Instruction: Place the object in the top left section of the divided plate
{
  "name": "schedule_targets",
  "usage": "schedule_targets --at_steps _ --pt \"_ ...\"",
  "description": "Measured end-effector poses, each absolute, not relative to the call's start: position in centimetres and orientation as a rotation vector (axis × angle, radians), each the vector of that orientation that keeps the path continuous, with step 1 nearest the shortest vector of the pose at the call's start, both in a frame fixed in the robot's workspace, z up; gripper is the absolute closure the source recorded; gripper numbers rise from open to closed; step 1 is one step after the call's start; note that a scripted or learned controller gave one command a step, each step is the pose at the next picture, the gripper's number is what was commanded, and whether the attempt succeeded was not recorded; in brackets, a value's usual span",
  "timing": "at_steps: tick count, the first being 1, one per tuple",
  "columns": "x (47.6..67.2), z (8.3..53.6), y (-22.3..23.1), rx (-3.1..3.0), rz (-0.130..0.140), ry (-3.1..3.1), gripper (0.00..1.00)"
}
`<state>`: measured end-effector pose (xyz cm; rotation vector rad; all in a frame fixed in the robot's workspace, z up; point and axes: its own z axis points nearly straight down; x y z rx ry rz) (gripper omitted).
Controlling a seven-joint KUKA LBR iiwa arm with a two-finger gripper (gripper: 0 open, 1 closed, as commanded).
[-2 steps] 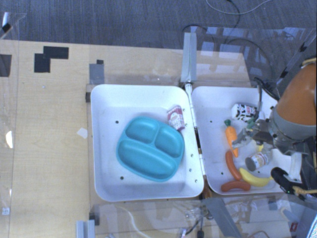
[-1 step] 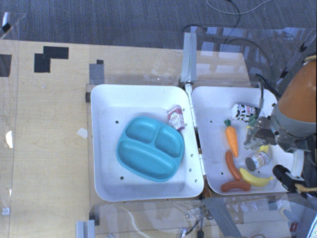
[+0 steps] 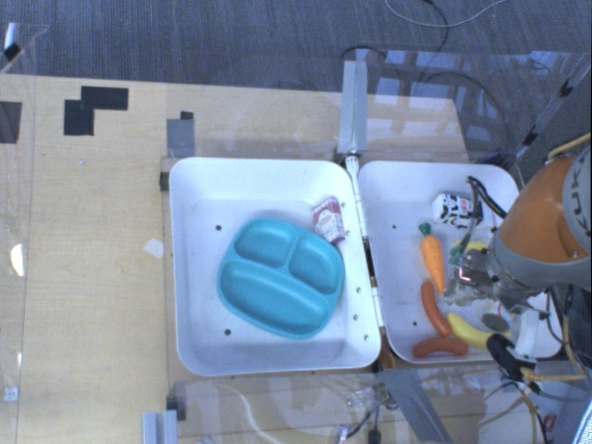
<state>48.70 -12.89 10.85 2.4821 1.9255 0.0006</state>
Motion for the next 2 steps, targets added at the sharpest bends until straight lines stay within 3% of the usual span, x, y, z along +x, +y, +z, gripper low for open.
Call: schedule_targets --at_steps 1,2 --pt "52.5 18.0 -16.6 2.463 0.004 1.944 1.0" --pt "52.2 29.0 -6.7 2.557 0.007 1.818 1.0"
